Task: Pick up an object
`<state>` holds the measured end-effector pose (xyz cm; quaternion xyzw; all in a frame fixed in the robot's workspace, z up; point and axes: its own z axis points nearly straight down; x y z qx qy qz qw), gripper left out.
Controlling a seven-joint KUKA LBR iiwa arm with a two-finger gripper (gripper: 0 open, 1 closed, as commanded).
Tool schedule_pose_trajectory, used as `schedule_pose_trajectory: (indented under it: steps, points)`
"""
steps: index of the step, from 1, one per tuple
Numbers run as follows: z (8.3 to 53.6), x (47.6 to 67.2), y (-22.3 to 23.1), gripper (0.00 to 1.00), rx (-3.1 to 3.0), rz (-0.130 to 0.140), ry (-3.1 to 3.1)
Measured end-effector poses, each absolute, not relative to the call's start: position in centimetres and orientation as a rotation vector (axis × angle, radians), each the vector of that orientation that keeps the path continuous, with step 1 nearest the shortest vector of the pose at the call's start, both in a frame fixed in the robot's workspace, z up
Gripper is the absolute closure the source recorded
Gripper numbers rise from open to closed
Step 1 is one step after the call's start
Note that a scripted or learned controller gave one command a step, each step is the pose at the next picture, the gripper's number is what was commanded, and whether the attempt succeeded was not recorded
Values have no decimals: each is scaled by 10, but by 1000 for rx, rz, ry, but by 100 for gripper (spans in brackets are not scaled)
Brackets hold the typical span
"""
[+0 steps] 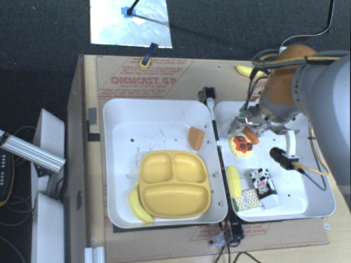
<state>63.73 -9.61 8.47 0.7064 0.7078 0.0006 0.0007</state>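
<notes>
Gripper hung over the right bin's rear left corner, above a pizza toy. Its hold couldn't be told. A yellow tray sat at the left bin's front edge.

grey arm, orange band, black cables

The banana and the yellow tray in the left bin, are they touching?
Touching. The camera view shows the banana tucked against the yellow tray's lower left corner, with no gap between them.
</notes>
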Motion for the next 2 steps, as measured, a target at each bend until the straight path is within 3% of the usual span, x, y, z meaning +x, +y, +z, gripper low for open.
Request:
schedule_pose_trajectory:
  steps: [1,2]
  points:
    - [96,638,-96,100,2214,4,2224]
    - [185,594,-18,100,2215,5,2225]
